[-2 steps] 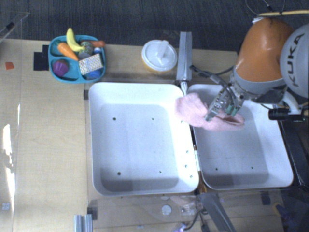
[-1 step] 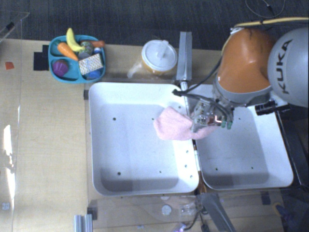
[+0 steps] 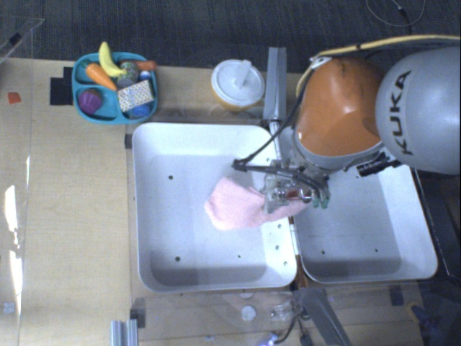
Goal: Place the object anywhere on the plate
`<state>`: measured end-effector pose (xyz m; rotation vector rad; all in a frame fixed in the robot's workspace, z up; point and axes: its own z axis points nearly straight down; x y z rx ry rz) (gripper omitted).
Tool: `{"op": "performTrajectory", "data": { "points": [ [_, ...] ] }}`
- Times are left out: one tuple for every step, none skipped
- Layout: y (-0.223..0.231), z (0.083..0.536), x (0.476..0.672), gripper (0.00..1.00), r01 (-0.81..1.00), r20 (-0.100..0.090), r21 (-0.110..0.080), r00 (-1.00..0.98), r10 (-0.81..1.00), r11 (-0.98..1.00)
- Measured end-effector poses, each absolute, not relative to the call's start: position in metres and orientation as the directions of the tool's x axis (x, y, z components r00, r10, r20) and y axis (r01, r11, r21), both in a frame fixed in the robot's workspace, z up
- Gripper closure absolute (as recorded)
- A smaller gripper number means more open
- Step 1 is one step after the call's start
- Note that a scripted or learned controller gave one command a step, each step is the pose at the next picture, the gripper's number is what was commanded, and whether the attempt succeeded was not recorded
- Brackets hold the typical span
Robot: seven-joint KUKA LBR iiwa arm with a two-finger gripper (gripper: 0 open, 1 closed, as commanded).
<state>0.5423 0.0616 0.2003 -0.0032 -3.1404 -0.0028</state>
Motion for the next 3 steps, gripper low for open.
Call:
{"op": "performTrajectory", "data": {
  "points": [
    [0.104,0.213,0.517,1.00,-0.001,0.000,0.002,-1.000,-0.001,1.000],
    [0.153,0.219,0.505,1.00,-0.001,-0.001,0.002,-1.000,-0.001,1.000],
    [0.153,0.219,0.505,0.00,-0.001,-0.001,0.002,-1.000,-0.001,1.000]
  ]
}}
